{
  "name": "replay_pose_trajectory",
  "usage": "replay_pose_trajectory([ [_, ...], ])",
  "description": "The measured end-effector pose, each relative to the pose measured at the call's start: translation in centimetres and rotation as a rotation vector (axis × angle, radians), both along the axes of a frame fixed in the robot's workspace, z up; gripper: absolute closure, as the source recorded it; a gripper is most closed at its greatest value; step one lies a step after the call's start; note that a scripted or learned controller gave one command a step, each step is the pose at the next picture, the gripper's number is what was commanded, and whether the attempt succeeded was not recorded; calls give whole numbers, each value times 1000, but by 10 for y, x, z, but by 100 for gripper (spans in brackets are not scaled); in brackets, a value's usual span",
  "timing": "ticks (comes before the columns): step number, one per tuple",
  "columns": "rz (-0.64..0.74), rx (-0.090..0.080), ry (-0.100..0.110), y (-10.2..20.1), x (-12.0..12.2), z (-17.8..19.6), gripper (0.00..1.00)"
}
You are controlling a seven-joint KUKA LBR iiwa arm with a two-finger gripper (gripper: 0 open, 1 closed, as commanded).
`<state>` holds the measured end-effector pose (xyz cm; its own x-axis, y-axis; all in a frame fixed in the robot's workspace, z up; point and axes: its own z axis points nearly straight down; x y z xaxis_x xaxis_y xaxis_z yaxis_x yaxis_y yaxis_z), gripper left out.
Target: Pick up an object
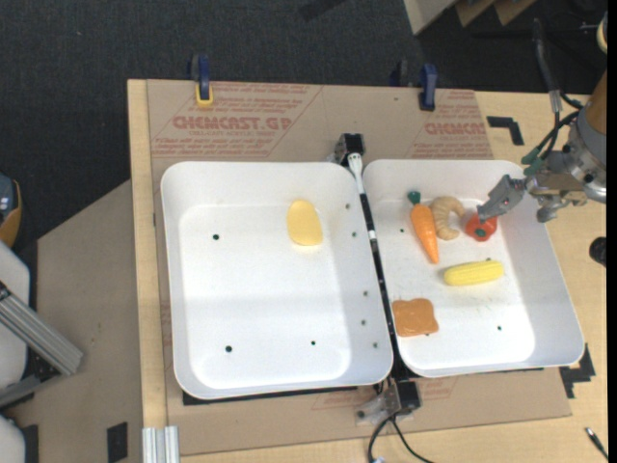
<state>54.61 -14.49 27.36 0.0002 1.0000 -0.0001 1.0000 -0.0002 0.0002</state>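
Gripper (528,204) open, one finger (500,200) touching the tomato (480,227), just right of the carrot (424,232); nothing held.

Red lettering runs across the brown protective sheet (318,114) that covers the board under the two white bins. The largest line, at the sheet's far left, reads "CHEMCAST GP" — the same word begins again at the far right, above the right bin, where it reads "CHEMCAST" before the print fades. Smaller red lines sit above and below each large word — too fine to read. Faint diagonal red rules cross the sheet between the two printed blocks.
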Motion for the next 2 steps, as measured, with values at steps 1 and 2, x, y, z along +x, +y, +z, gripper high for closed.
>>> replay_pose_trajectory([
  [1, 9, 5, 8, 80, 15, -66, 0],
  [2, -3, 1, 11, 48, 12, -159, 0],
])
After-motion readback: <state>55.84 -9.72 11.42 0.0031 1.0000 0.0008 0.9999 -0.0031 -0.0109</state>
